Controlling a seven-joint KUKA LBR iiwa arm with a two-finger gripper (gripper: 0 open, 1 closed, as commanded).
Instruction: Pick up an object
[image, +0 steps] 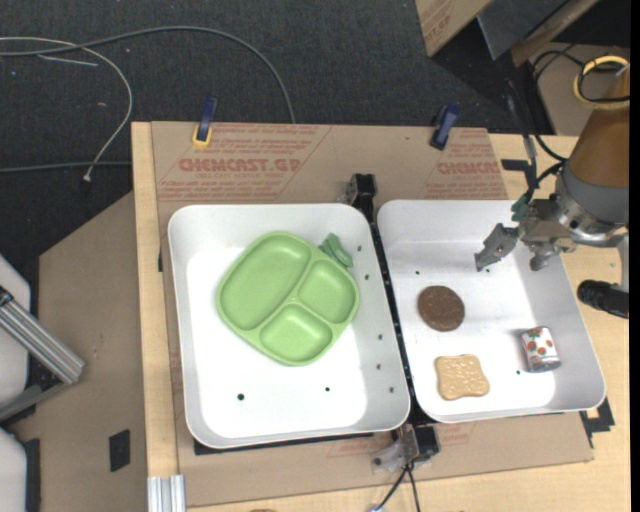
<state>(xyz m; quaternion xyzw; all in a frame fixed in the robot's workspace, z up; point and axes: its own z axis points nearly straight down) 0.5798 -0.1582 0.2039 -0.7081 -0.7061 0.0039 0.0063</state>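
Brown and round, a chocolate-coloured cookie (440, 307) lies flat near the middle of the right bin (440, 225), the closest object to the gripper (518, 252). Near it, toward the front of the same bin, sits a tan square cracker (461, 377), and well off to the right is a small white packet with red spots (539, 349). The gripper hangs above the bin's back right area, just beyond the cookie, its two dark fingers spread apart with nothing between them. The grey arm with its orange band (605, 140) reaches in from the right. The left bin (200, 310) holds a green divided plate (288, 298) with a small green object (337, 250) touching its far edge. By the look of it, nothing is picked up yet: choosing, lowering and closing all remain.
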